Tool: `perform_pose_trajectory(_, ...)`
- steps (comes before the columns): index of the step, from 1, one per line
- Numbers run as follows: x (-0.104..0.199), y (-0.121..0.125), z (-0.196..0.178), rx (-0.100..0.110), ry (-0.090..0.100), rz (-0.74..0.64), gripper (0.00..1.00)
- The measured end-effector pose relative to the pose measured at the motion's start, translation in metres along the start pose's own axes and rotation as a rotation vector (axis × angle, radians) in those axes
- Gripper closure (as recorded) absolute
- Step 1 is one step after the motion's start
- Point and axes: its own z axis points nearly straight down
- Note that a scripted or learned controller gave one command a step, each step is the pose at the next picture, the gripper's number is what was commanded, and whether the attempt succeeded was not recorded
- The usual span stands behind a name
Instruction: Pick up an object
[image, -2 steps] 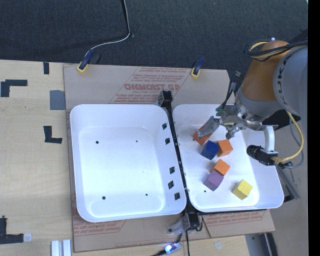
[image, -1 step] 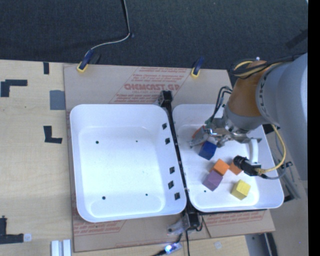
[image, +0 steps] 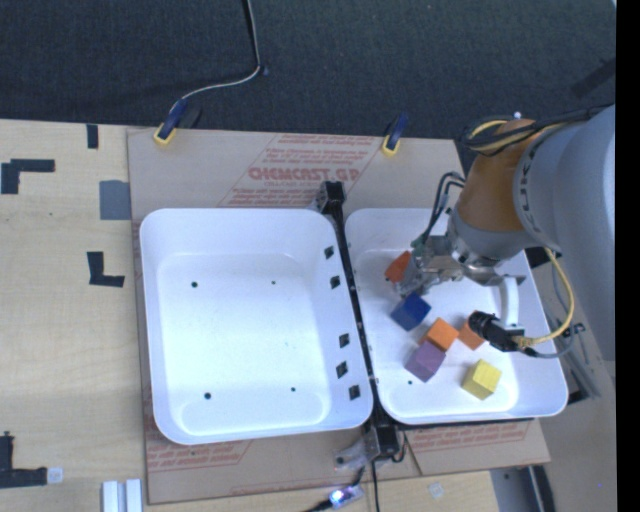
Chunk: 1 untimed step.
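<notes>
Camera view, starting at the bottom edge of the frame: a black clamp (image: 378, 438) sits where the two shallow white plastic bins meet on the brown cardboard sheet (image: 290, 172) covering the wooden surface (image: 60, 300). The right bin (image: 540, 400) holds the small blocks. A yellow cube (image: 482, 379) lies lowest, at lower right; a purple cube (image: 424, 361) is to its left, with an orange cube (image: 440, 334) touching it from above. A blue cube (image: 411, 312) sits just above those, and an orange-red block (image: 399, 266) is higher still, partly hidden by the arm's tooling. The gripper (image: 432, 270) hangs over the upper middle of this bin, just above the blue cube and beside the orange-red block; its state cannot be made out under the wrist, nor whether it touches anything. The left bin (image: 160, 300) is well apart from the blocks. The grey arm with its orange band (image: 495, 190) is cut off at the right edge. Two blue-and-yellow clips (image: 172, 120) pin the cardboard's top edge.
</notes>
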Motion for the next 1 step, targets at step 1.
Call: perform_pose_trajectory(1, 0.0051, -0.0654, 0.0099, 0.004, 0.001, 0.002, 1.00)
